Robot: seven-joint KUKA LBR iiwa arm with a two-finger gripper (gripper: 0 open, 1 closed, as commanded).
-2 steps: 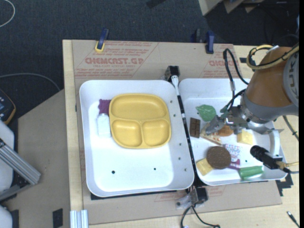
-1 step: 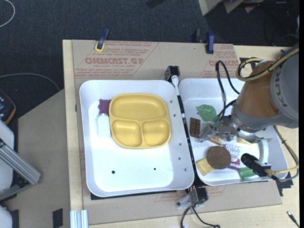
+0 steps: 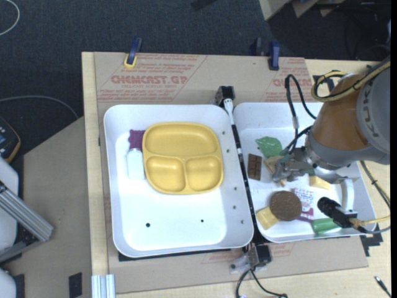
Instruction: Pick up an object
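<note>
Tan piece [image 3: 273, 164]: small, blocky and dull tan. It lies in the right bin [image 3: 273, 118] near its middle, between the green leaf and the brown disc, just beside the claw on the side toward the left bin.
Claw [image 3: 284, 170]: grey metal, low over the right bin floor, close against the tan piece. Whether it is wide, narrow or holding anything cannot be told from this slant.
Arm [image 3: 338, 126]: orange band above a grey wrist. Dark letters at the frame edge are cut off and read only partly.
Writing on cardboard [image 3: 149, 79]: red print reads "CHEMCAST GP" above smaller lines too fine to read. More red print on the sheet behind the right bin is cut off.
Brown block [image 3: 254, 166]: dark flat rectangle near the right bin's left wall.
Green leaf [image 3: 268, 146]: soft-looking, jagged edge, behind the tan piece.
Brown disc [image 3: 285, 205]: round with a rough, matte top, toward the front.
Yellow wedge [image 3: 267, 217]: pale and angular, touching the disc's front left.
Printed packet [image 3: 304, 197]: white with pink and red marks that are illegible, just beside the disc.
Green tube [image 3: 322, 226]: smooth, at the front right.
Left bin [image 3: 180, 241]: shallow, white and glossy, with rounded corners.
Yellow plate [image 3: 182, 156]: smooth plastic with three compartments.
Purple thing [image 3: 136, 138]: at the plate's left edge.
White bottle [image 3: 134, 163]: just in front of the purple thing.
</note>
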